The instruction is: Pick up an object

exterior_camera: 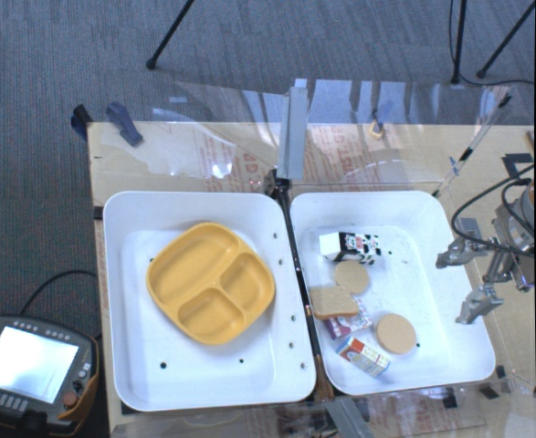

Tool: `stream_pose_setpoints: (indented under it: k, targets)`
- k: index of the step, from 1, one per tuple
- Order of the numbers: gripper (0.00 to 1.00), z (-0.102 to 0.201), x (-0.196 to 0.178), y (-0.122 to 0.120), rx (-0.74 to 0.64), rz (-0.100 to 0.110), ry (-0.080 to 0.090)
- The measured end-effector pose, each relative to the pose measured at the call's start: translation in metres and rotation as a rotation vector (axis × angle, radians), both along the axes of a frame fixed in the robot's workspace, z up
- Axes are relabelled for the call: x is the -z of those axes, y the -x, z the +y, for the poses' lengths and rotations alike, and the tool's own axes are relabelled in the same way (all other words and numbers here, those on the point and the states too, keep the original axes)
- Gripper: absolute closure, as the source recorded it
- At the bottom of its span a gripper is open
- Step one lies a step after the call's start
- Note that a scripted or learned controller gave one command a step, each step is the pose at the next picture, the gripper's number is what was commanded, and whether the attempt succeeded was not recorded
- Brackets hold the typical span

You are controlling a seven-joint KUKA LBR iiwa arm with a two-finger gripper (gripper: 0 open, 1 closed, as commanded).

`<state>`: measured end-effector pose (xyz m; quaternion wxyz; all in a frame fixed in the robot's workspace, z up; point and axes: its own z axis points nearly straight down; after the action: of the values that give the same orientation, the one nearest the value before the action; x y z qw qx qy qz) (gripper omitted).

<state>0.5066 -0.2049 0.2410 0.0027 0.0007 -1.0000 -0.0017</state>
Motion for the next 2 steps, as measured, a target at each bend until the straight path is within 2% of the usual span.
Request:
stream_pose_setpoints:
  k: [1, 2]
  targets:
    - [0.0, -0.0039, 0.1566, 0.0083, 0.045, -0.002, 0.001]
    - [1.0, 0.001, 0.1507, 0.0071, 0.034, 0.004, -0.003]
